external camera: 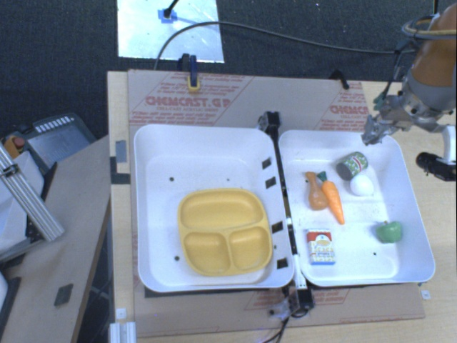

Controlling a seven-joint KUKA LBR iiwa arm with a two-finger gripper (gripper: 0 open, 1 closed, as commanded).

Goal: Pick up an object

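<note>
End effector [373,136]: finger state cannot be told, hovering at right bin's [410,191] 1 o'clock corner. Nearest item: can [352,166]; advise centred, vertical descent.

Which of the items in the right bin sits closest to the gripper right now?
The green-labelled can, lying tipped at the bin's far end, just below the gripper. The white egg beside it sits slightly farther; carrot, box and green pepper lie farther still.
</note>
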